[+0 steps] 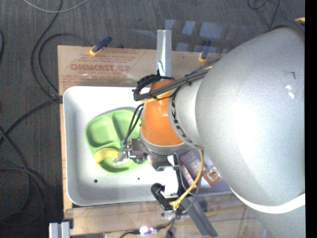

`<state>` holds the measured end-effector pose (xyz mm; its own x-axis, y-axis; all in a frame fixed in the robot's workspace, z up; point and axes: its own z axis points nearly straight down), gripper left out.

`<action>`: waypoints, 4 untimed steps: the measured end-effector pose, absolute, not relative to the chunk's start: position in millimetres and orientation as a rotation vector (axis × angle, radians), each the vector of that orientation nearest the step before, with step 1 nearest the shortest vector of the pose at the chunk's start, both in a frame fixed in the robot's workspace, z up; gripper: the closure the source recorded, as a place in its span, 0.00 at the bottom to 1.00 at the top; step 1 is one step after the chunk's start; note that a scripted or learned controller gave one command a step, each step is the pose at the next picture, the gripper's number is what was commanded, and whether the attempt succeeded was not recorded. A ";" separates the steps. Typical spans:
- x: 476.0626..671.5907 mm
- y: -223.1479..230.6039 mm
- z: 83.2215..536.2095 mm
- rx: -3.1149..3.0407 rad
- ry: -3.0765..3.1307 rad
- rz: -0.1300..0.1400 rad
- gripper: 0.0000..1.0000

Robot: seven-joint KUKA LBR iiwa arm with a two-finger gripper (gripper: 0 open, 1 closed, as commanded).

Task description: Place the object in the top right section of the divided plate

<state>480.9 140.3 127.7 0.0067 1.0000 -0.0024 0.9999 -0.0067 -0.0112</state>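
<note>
The pincer hangs low over the green plate, its tips at the yellow object, which lies just to its left in the plate's near section. Whether the tips are wide or closed on it I cannot tell. This looks like the pick stage. Next it needs a sure grip, a lift, and a carry beyond the pincer to the plate's top right section, inside the white bin.
</note>
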 end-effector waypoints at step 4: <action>534.9 18.7 223.4 -2.004 -2.420 0.006 1.00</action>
